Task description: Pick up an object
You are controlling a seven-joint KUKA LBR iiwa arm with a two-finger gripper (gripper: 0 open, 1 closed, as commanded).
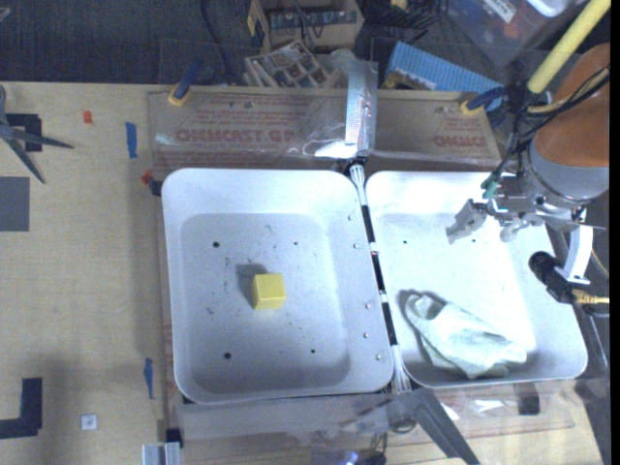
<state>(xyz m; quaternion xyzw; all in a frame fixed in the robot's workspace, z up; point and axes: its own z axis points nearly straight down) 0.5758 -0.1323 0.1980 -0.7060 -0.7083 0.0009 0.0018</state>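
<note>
Pincer (472, 219), grip state unclear, hovers over right white bin (542, 356) near crumpled white cloth (465, 337); small yellow cube (269, 291) lies in left bin (194, 201).

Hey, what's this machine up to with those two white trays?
A robot arm is reaching in from the right, trying to pick something up. Its hand hangs over the upper part of the right tray with nothing between its fingers. A crumpled white cloth lies nearer the front of that same tray. In the left tray sits a small yellow block, well away from the arm. So at this moment nothing has been grabbed.
</note>
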